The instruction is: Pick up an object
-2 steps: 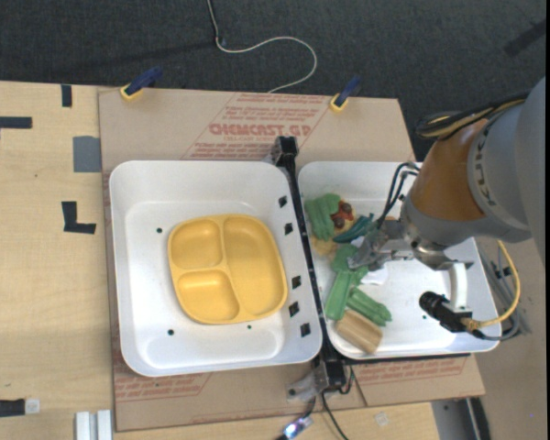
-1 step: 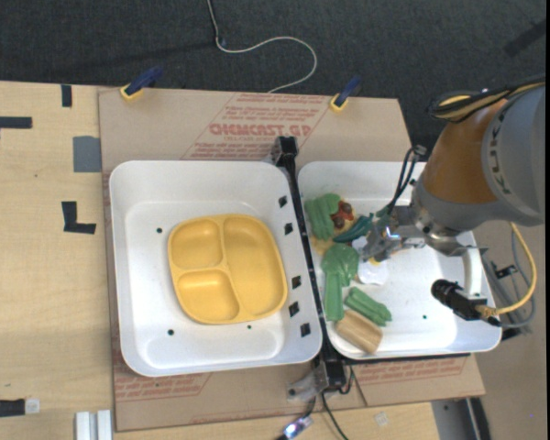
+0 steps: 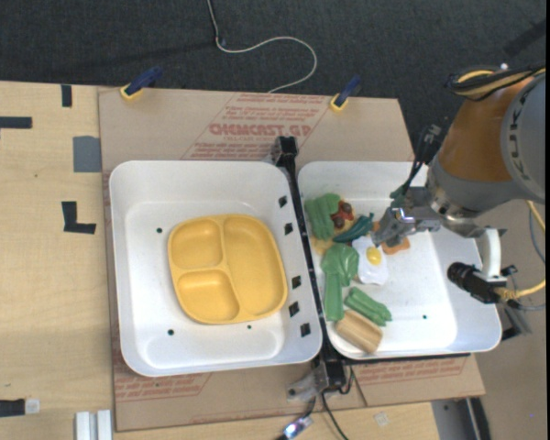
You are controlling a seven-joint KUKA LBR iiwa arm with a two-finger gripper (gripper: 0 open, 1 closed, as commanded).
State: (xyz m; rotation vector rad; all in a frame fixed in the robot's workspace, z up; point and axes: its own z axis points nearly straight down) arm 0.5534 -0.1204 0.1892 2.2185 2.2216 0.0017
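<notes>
The right bin [image 3: 440, 328] holds a heap of toy food along its left side: a green leafy piece [image 3: 324, 211], a red and dark piece [image 3: 346, 213], a teal piece [image 3: 354, 230], a green pod shape [image 3: 339, 266], a fried egg [image 3: 372, 262], a green ridged piece [image 3: 368, 304] and a tan bread block [image 3: 358, 332]. My gripper [image 3: 391, 230] hangs low over the bin just right of the heap, above an orange piece [image 3: 400, 240]. I cannot make out how its tips stand or whether anything is between them.
The left bin [image 3: 137, 246] carries a yellow divided plate [image 3: 226, 269]. A black clip divider [image 3: 293, 236] runs between the bins. The arm's grey body with orange band [image 3: 481, 145] fills the space above the right bin's far right. Cardboard lies under both bins.
</notes>
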